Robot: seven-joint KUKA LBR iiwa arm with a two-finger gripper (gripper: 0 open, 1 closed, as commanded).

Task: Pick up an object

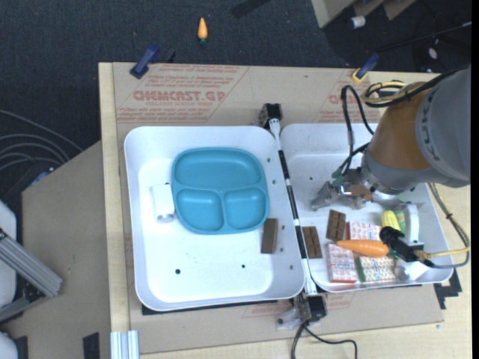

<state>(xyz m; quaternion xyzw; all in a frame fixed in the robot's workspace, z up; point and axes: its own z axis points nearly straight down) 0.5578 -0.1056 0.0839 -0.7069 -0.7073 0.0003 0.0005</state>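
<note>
My gripper (333, 194) hangs low in the right bin (314, 146), near its middle, under the grey and orange arm. Just below it lie a small brown bar (337, 224) and an orange carrot (362, 247). A yellow corn cob (392, 221) sits to the right of them. Printed food boxes (340, 263) lie along the front wall. Another brown bar (310, 241) rests by the bin's left wall. Nothing shows held in the gripper.
The left bin (150, 223) holds a blue divided plate (219, 188), a small white item (162, 201) to its left and a brown bar (269, 235) by its right wall. Blue clamps (144, 62) and a small orange thing (202, 28) lie beyond the bins.
</note>
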